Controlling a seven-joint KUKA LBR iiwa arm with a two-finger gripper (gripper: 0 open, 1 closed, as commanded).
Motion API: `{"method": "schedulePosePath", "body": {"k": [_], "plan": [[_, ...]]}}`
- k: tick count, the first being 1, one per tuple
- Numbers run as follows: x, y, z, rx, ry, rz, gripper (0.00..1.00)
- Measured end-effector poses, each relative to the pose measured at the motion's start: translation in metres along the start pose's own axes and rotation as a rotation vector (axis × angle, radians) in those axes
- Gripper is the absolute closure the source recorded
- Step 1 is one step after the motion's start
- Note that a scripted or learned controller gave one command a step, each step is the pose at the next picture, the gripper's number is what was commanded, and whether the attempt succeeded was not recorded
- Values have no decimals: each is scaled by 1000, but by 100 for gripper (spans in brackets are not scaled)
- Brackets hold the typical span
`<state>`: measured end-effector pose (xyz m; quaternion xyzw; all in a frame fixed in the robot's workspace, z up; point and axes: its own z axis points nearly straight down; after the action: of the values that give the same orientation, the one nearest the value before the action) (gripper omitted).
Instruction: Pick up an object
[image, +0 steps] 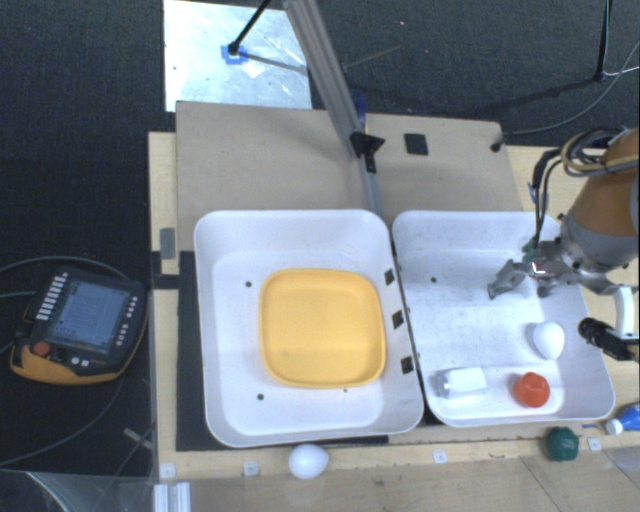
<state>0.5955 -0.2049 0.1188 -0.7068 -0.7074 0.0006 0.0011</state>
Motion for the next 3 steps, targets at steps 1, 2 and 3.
{"method": "schedulePosePath", "body": {"k": [1, 2, 3], "plan": [[0, 0, 30, -1, 0, 0, 0], [0, 1, 18, -4, -1, 0, 100], [-3, 2, -25, -7, -2, 0, 100]]}}
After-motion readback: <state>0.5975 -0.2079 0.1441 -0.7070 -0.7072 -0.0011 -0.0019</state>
